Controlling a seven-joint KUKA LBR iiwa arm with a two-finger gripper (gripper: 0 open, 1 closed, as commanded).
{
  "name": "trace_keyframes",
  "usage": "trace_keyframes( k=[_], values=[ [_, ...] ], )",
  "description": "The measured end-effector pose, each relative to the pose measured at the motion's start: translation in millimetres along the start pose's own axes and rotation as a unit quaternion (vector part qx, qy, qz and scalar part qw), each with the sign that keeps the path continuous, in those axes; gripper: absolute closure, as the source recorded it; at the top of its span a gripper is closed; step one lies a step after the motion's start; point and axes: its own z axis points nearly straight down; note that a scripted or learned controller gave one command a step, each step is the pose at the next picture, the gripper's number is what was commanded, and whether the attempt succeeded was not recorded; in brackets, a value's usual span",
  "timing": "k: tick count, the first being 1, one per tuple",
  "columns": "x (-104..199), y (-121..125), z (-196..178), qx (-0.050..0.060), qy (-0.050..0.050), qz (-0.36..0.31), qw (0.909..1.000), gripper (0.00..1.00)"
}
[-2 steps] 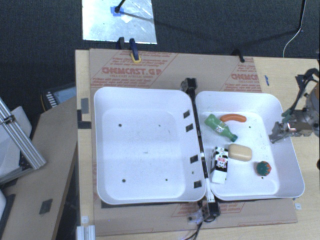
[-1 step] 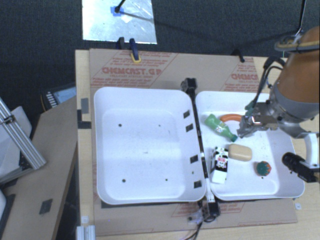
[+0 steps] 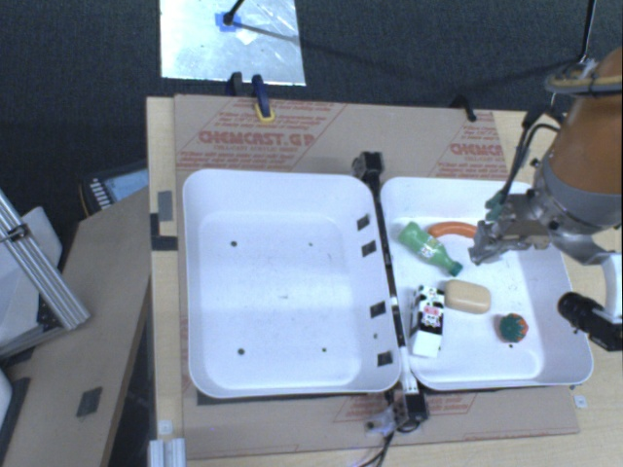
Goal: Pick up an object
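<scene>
The orange object lies in the right bin, just beyond the green bottle. The gripper hovers beside the bottle's cap end; you cannot tell its closure state. Centre it over one object, clear of the tan block nearer you.
</scene>
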Motion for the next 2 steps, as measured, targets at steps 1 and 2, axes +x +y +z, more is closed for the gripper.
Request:
trace_keyframes(
  k=[1, 2],
  values=[
    [93, 0, -62, -0.001, 0.002, -0.003, 1.0, 1.0],
    [171, 0, -112, -0.001, 0.002, -0.003, 1.0, 1.0]
  ],
)
